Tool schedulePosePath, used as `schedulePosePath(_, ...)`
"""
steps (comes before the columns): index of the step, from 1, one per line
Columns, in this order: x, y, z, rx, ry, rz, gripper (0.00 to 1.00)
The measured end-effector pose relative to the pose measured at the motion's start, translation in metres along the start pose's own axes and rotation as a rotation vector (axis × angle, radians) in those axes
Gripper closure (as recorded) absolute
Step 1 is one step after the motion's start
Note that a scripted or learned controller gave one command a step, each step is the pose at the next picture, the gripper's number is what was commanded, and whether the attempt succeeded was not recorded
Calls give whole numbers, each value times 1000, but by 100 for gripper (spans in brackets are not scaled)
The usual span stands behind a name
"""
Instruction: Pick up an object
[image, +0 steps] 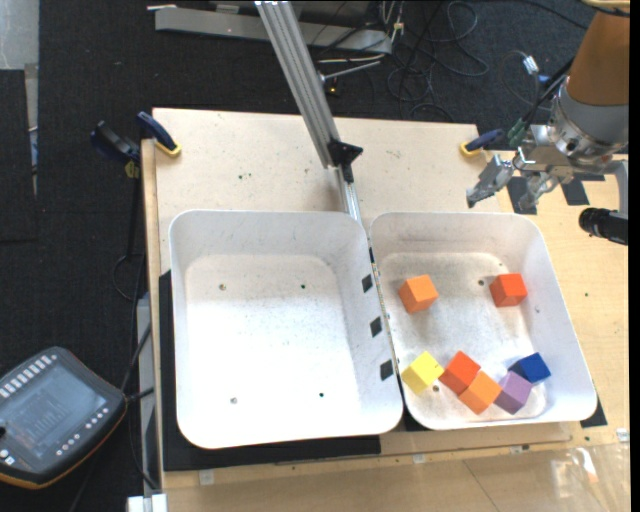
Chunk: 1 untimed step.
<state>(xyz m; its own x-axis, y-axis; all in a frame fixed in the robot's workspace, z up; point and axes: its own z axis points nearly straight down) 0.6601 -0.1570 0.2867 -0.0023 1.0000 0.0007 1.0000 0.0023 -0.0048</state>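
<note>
A pale wooden bench stands on a dark floor strewn with cables, and two shallow white bins sit on it side by side. Nearest, at the lower left corner off the bench, lies a grey and orange teach pendant; its screen is too blurred to read, and no other writing can be made out anywhere.

The left bin shows only speckled white floor. The right bin holds the blocks. Along its near edge a cluster sits packed together: a yellow cube, a red cube touching an orange cube, a purple cube and a blue cube just behind it. Farther back, well apart from the cluster, an orange block and a red-orange block lie separately on the bin floor.

Beyond the right bin's far corner the gripper hangs above the bench, with nothing between its fingers; how wide they stand I cannot tell. The orange band on the arm shows above it. A slanted aluminium strut runs back from between the bins, and blue and yellow clamps grip the far edge.
</note>
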Motion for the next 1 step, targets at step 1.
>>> schedulePosePath(1, 0, 1, -3, -4, -2, -2, 0)
